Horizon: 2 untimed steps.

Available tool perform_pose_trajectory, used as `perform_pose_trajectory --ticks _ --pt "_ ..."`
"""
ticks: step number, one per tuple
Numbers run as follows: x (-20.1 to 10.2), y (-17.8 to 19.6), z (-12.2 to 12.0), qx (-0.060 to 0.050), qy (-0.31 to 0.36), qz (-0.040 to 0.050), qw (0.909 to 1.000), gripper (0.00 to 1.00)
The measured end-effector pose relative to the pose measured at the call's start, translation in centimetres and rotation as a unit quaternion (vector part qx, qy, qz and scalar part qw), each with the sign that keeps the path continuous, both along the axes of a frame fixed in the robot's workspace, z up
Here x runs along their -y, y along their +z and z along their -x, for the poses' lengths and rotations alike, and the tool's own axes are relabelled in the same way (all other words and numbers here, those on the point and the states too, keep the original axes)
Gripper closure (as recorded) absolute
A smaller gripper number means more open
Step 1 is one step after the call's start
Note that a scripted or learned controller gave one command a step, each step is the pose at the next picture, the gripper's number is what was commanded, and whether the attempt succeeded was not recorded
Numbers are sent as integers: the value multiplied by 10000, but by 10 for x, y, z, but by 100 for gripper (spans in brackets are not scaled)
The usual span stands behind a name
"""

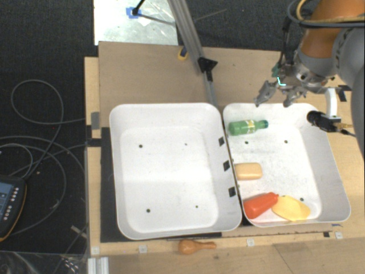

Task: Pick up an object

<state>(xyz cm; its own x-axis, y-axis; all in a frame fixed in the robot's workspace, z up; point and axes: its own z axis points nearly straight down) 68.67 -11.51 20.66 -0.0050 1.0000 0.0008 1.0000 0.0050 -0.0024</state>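
**Fingers Spread, Nothing Between Them, Above the Right Bin's Far Edge**

Fingers (264,93) parted and bare, tips angled down and outward over the far rim of the right-hand bin (336,178). Gripper (276,97) poised high, touching nothing, under a grey wrist and the orange band of the arm (333,16) reaching in from the right. Spread that way, probably, to be ready to straddle whatever is chosen below.

Candidates all gathered in the one bin. Nearest the gripper, a green bottle (247,127) lying on its side just inside the far rim, pale cap pointing right (likely the easiest reach, though a round body on its side may roll under a closing pinch). Further toward the near side, a tan block (249,170) flat against the left wall. In the near corner, a red object (260,204) and a yellow one (291,208) touching each other, crowded close to the wall and so awkward for a clean approach.

Left bin (122,153) standing alongside, its right rim overlapping the neighbour's. Small brown pear-shaped item (197,245) stranded on the bench in front of both bins, outside either one.

No pick begun yet, by the look of it: descent, alignment across a narrow side and closing all still to come.
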Motion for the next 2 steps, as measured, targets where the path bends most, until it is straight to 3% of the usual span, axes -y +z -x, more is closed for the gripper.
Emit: perform_pose_trajectory --ticks 1,2 --pt "0 3 -1 19 10 8 10000 0" --pt "9 -47 5 1 -23 8 10000 0"
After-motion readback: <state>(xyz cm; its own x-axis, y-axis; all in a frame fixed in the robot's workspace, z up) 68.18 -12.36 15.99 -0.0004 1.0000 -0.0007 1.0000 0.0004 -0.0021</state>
